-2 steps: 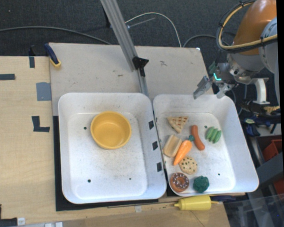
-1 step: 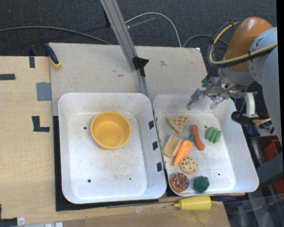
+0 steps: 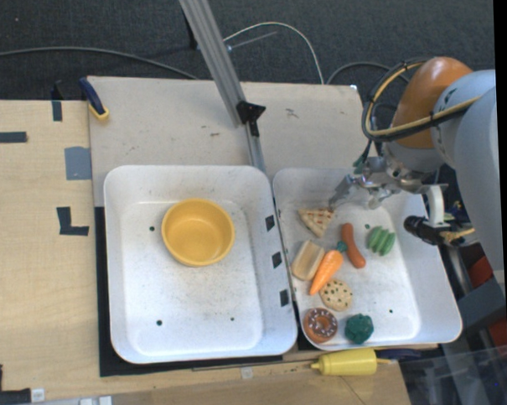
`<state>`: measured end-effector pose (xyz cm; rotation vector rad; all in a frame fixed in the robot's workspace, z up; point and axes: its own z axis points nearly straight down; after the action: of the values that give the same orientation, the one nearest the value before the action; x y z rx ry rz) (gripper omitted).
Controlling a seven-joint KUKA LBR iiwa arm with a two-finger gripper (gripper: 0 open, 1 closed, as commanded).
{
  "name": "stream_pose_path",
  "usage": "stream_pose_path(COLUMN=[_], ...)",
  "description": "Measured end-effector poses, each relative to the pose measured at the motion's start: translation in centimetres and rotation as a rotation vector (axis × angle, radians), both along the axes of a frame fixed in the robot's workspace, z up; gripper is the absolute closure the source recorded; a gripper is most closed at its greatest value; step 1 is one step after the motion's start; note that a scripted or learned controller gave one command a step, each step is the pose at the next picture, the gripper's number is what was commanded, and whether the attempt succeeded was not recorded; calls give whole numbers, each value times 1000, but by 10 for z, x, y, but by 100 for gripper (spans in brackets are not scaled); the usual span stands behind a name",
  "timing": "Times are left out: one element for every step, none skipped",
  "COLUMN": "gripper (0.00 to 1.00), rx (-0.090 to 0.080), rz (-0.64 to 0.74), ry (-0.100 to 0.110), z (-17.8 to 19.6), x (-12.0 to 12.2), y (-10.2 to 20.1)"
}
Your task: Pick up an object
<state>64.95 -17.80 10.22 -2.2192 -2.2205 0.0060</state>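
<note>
Jaws (image 3: 359, 187) spread, nothing between — above right bin (image 3: 426, 316), near pizza slice (image 3: 318, 221).

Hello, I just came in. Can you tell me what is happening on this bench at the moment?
A grey robot arm with an orange band reaches in from the right, and its end effector hovers over the upper part of the right bin. It holds nothing. That bin contains toy food: a pizza slice, a sausage, a carrot, a green vegetable, a cookie, a donut and broccoli. The left bin holds a yellow bowl.
</note>
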Motion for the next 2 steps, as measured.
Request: stream_pose_path(gripper=[0,100], rx=[-4,-2], rz=[1,3], ry=[-23,-4], z=[-6,-3], x=[6,1], y=[0,1])
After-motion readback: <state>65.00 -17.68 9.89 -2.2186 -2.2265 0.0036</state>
